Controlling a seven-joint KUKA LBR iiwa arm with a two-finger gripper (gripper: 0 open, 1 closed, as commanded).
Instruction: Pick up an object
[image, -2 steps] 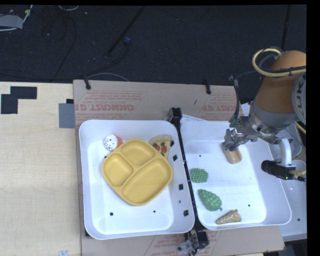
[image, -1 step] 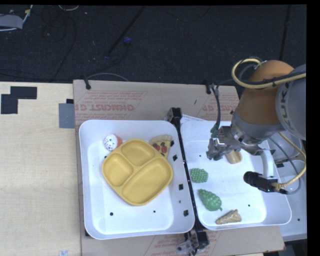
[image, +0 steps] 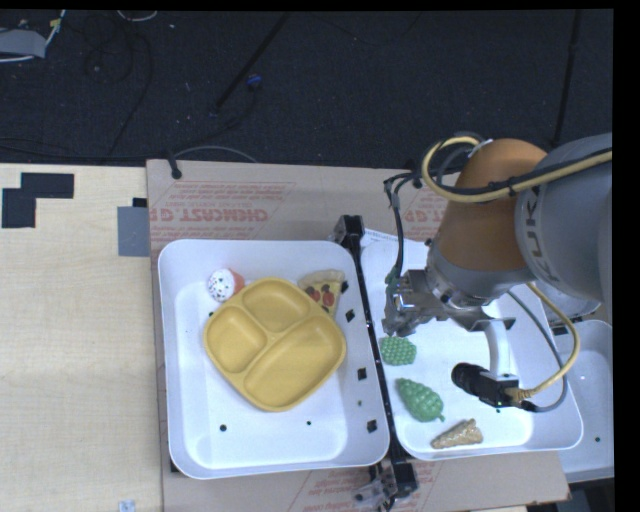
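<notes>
The grey arm with its orange band reaches in over the right-hand shallow white bin (image: 560, 435), and its two-finger gripper (image: 398, 322) hangs just above the small light-green bumpy piece (image: 398, 350), which looks like a toy raspberry or a cluster of grapes. The jaws point down at that piece, but from this slanted view it cannot be told whether they stand wide or narrow, and nothing shows between them. Taking the light-green piece as the landmark: a darker green, leaf-shaped bumpy toy (image: 419, 399) lies just below it, a tan wedge-shaped toy (image: 456, 434) lies further below and to the right, and the dividing wall between the two bins runs close on its left. Across that wall sits the yellow three-compartment plastic plate (image: 275, 343), with a slice of toy pizza (image: 323, 289) and a small white-and-red ball-like toy (image: 222, 285) near the plate's upper edge. The light-green piece is the likely target. The risk lies in its place: it sits so near the divider that one jaw may land on the wall or wedge against it, and a rounded, knobbly toy could squirt sideways out of a closing grip. A descent slightly off centre would probably push it away rather than capture it.
</notes>
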